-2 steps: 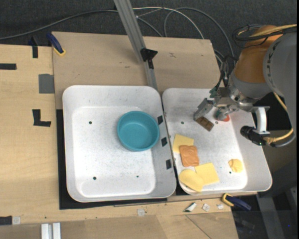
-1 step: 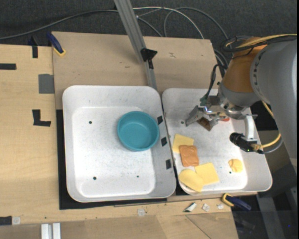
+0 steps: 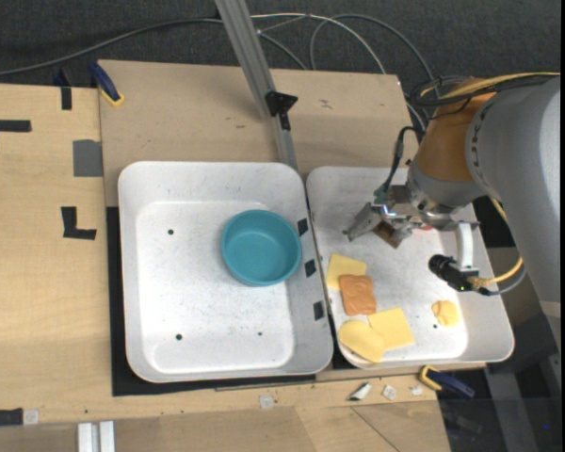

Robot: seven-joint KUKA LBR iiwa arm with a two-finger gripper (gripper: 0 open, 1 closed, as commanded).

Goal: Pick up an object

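Pincer (image 3: 381,222): low over the right bin (image 3: 485,342), fingers spread, nothing visibly held.
Targets: orange block (image 3: 359,296) and yellow pieces (image 3: 390,329) lie nearer the camera; blue bowl (image 3: 260,247) sits in the left bin (image 3: 151,281).
Advice: centre over one piece before closing.

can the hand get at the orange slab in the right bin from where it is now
Probably yes. The hand is over the right bin, and the orange slab lies just below it in the view, top face exposed. Yellow pieces touch its edges, which may crowd a grasp.
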